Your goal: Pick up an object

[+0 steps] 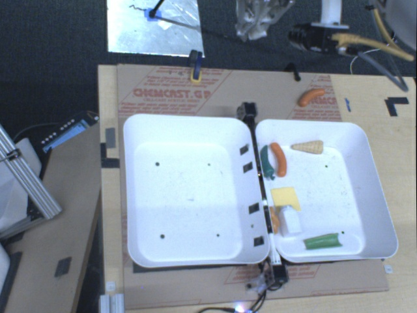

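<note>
Camera view: gripper (pixel 259 19) above bench, grip state cannot be told. Right bin (pixel 365 168): sausage (pixel 279 158), cone (pixel 307 147), yellow slice (pixel 286 197), green pod (pixel 322 241). Board (pixel 171 91) reads "CHEMCAST GP".

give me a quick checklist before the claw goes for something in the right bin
1. Objects present in right bin: ok, orange sausage, cone, yellow slice, green piece.
2. Claw above the bins: not ok, it sits beyond the bench's far edge.
3. Claw open: cannot tell.
4. Sausage free-standing: not ok, it lies against a dark green item.
5. Cone and green piece free-standing: ok.
6. Everything in bins: not ok, a second sausage lies on the bench.
</note>
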Tool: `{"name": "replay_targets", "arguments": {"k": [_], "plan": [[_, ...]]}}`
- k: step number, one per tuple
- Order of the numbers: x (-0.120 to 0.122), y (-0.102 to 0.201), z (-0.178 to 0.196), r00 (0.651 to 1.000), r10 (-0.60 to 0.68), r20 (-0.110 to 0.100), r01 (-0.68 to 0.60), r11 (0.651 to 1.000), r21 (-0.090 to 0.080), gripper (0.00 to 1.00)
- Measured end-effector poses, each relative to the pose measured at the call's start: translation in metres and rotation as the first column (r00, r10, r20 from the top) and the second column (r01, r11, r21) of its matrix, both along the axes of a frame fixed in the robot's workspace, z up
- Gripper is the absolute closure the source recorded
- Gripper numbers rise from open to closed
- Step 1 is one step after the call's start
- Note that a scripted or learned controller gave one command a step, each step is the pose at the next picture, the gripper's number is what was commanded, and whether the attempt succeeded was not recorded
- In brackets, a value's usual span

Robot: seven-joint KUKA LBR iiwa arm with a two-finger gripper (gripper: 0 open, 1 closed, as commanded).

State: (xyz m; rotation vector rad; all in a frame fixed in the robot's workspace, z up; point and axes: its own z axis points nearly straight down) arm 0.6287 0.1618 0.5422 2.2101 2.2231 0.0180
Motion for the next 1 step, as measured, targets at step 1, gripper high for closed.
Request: {"name": "replay_targets", "arguments": {"k": [1], "plan": [[-0.0078,0.0586,-0.1339,1.0,0.002,-0.02,-0.002,1.0,-0.004,1.0]]}}
